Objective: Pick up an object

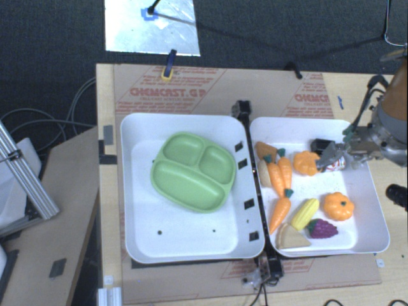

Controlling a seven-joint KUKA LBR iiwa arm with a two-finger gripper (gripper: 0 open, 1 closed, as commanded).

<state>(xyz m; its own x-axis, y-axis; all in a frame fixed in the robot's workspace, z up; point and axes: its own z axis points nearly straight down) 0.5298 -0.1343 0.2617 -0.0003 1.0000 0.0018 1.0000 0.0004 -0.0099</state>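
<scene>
Insp A: Camera view, right bin (376,231): gripper (326,157) sits low in the upper part of the bin, just beside a small orange pumpkin-like toy (306,163). Approach step, by my read; nothing seen lifted.

Insp B: Fingers?

Insp A: Dark and blurred against the bin floor. Can't tell if apart or together. No obj. visibly between them.

Insp B: Target condition?

Insp A: Rounded, ribbed, glossy orange, green stem at top, sitting upright. Touching or nearly touching the carrots (279,176) on its left. Smooth and round, so likely to slip, in my judgement.

Insp B: Next move?

Insp A: Needs the tips centred over the toy, one each side, then close and lift straight up.

Insp B: Other items?

Insp A: Second pumpkin (338,206), corn (304,213), grapes (323,229) lower in same bin. Green tray (193,171) in left bin (137,190).
</scene>
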